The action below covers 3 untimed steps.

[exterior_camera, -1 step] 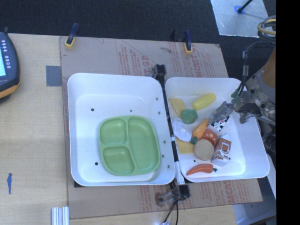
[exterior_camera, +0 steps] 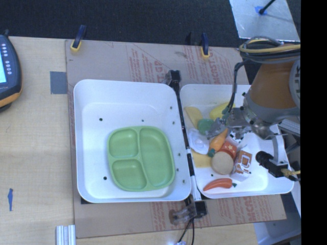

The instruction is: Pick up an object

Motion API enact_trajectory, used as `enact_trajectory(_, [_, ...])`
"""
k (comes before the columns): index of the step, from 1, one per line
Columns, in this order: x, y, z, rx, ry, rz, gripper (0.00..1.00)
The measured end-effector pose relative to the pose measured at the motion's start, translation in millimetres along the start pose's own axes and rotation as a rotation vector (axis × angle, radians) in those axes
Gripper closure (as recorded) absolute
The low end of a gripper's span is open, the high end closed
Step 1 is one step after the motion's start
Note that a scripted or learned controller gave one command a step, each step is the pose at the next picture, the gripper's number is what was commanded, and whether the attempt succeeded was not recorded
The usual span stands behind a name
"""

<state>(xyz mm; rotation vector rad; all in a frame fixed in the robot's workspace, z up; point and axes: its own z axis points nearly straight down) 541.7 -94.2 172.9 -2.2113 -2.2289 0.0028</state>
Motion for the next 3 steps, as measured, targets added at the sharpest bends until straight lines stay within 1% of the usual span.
enact_trajectory(1, [-14,2,84,0.002,0.000,0.003,0.00])
enact_trajectory(2, [-15,2,71,0.003,-0.001,0.002,1.00])
enact_trajectory(3, [59,-9,-21,0.000,0.001,0.002,1.00])
